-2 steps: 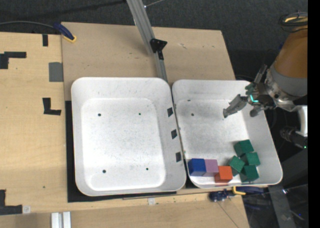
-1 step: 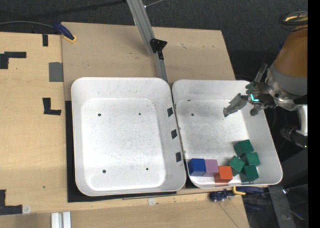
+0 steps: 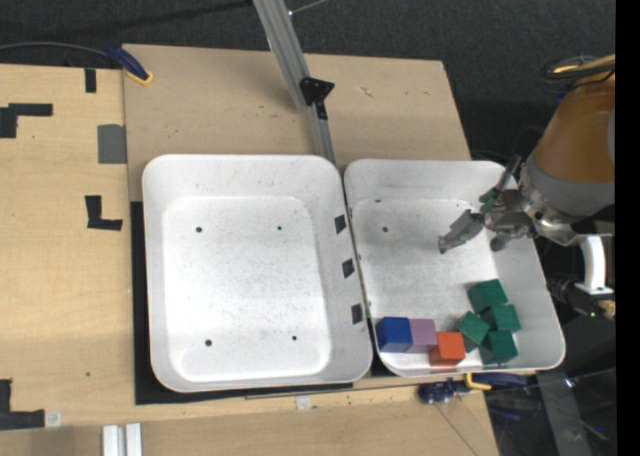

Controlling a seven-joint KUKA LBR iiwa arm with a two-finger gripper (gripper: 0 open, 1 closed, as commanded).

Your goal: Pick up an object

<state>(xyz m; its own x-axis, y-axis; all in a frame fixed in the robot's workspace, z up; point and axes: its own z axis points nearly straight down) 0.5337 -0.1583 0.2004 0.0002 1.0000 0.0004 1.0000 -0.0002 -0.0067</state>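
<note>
Hand (image 3: pixel 478 227) low over the upper right part of the right bin (image 3: pixel 400 176), reaching in from the right edge below the grey arm (image 3: pixel 575 169) with its orange band. One grey finger (image 3: pixel 458 232) stretched out to the left, a second finger (image 3: pixel 505 232) apart from it on the right; spread open, nothing between them. Bare speckled bin floor directly beneath.

Below the hand, well apart from it, a cluster of blocks along the near edge of the same bin. Nearest: green blocks (image 3: pixel 492 319) bunched in the lower right corner, several touching one another. Just left of them an orange block (image 3: pixel 450 346), touching a pale purple block (image 3: pixel 423 332), then a blue block (image 3: pixel 394 333) at the left end of the row, close to the bin's inner wall.

Further left, the left bin (image 3: pixel 160 179) edge to edge with the right one. Both on a wooden table (image 3: pixel 230 94), a slanted metal bar (image 3: pixel 285 29) rising behind them.
</note>
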